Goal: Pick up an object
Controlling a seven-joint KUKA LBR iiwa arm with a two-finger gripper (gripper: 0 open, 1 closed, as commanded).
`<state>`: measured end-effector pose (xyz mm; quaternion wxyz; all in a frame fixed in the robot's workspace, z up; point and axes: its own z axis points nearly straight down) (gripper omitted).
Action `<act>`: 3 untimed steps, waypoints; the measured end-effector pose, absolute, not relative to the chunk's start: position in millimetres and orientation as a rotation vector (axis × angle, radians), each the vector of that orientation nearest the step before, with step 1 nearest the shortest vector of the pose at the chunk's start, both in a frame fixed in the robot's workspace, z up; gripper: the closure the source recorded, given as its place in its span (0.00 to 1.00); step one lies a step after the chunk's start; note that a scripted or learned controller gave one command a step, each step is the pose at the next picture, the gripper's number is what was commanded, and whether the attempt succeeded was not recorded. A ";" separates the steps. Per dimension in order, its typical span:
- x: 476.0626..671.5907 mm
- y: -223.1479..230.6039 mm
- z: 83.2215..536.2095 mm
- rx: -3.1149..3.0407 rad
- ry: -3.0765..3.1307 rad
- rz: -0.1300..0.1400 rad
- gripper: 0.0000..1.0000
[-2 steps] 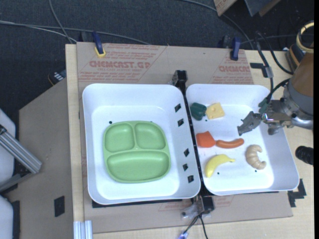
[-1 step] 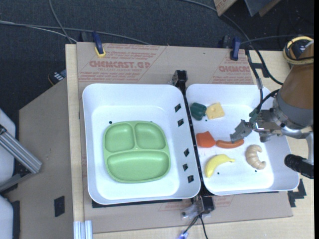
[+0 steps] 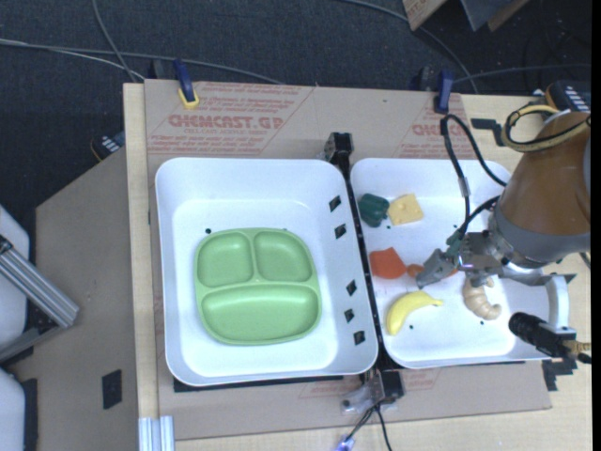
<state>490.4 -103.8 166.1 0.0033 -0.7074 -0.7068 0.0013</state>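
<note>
At right of the frame, the hand point(image 3: 439, 271) hangs low between carrot point(image 3: 387, 265) and banana point(image 3: 409, 308), apparently lining up a grasp, its spread impossible to tell.

Orange piece point(image 3: 387, 264), yellow banana point(image 3: 409, 309), right bin point(image 3: 451, 350)

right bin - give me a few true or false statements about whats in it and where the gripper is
1. The banana lies in the right bin. True.
2. The green divided plate is in the right bin. False: it sits in the left bin.
3. The gripper is over the right bin. True.
4. The yellow cheese wedge touches the banana. False: they lie apart, with the orange piece between them.
5. A dark green item lies beside the cheese wedge. True.
</note>
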 end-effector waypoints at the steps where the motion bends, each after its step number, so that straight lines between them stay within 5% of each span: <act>1: 485.9 -93.3 115.2 -2.217 -2.216 0.003 0.00; 2: 487.3 -94.0 128.6 -2.222 -2.219 -0.002 1.00; 3: 485.5 -94.3 192.1 -2.224 -2.226 -0.006 1.00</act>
